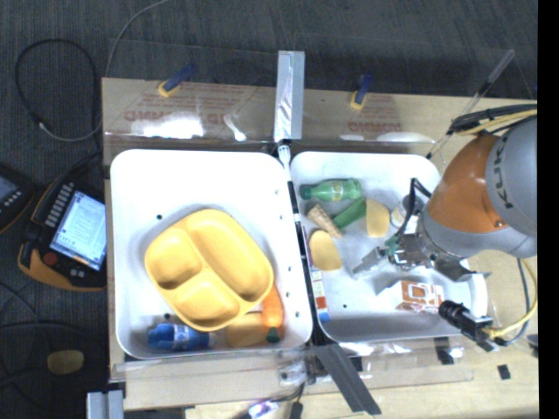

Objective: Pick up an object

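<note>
Hovering hand [371,264] mid right bin [349,321], nothing gripped

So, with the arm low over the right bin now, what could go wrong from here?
1. The gripper hangs over bare floor of the right white bin, between objects, so it may close on nothing.
2. The green plastic bottle, the darker green piece and the tan oblong item lie tightly together; a grasp there could catch two or push them apart.
3. The small orange-and-white packet lies flat and may slip.
</note>
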Motion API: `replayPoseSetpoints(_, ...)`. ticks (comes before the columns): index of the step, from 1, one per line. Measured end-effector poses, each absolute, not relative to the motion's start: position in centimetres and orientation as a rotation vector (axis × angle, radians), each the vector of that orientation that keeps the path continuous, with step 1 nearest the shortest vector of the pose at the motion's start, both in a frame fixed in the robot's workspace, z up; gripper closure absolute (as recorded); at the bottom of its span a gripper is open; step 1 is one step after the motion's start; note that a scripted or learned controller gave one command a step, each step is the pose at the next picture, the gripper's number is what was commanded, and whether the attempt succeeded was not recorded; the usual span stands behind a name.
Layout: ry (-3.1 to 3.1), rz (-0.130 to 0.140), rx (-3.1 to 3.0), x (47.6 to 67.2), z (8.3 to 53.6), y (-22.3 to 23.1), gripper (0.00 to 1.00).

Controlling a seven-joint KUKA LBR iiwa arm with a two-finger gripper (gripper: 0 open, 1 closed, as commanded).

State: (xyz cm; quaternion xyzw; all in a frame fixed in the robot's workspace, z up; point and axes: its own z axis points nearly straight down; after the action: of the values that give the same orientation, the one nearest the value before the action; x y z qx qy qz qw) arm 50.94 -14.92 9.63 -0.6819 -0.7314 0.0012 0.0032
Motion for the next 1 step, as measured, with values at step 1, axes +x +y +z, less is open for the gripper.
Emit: replayPoseSetpoints(1,-2.16,-0.019,-2.292,49.14,9.02,-19.78,0.0)
